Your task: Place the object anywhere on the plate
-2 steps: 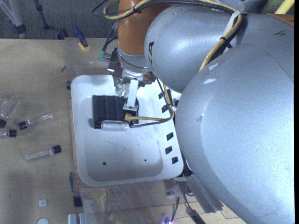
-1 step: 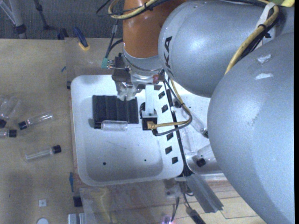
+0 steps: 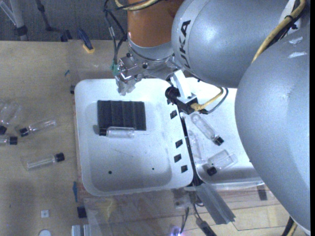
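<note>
Camera view | vial [image 3: 119,131] on plate [image 3: 121,115] | pincer [image 3: 125,88] above, apart

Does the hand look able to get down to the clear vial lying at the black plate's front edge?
Probably yes: the hand hangs above the plate's far edge, and nothing covers the vial.

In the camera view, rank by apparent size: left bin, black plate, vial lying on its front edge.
1. Left bin, largest.
2. Black plate.
3. Vial, smallest.
All three sit at a similar depth, so nearness hardly affects the order.
</note>
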`<state>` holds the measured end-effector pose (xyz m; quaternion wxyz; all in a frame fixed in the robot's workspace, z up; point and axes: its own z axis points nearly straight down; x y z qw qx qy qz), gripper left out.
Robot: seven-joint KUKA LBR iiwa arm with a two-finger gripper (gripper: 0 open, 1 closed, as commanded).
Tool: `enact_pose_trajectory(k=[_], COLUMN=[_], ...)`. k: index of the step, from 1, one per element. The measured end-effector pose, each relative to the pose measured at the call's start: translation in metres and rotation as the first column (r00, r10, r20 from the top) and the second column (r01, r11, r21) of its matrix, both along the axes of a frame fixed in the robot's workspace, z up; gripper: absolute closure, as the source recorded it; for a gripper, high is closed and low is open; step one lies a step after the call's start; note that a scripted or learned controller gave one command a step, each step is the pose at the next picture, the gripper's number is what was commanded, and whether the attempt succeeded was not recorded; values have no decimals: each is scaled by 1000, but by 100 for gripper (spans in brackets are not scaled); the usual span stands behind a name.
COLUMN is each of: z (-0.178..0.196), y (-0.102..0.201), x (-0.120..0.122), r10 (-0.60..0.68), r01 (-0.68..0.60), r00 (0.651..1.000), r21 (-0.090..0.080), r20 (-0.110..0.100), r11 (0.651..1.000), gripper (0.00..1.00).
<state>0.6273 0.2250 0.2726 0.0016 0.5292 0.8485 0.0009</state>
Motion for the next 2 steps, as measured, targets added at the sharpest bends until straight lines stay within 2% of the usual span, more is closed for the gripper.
enact_pose_trajectory(k=[1, 2], z=[-44, -32], y=[-12, -30], x=[-12, -40], r10=[-104, 272], r01=[104, -272], r00=[995, 962], r21=[-2, 1], r20=[-8, -6], r11=[995, 962], gripper=[100, 100])
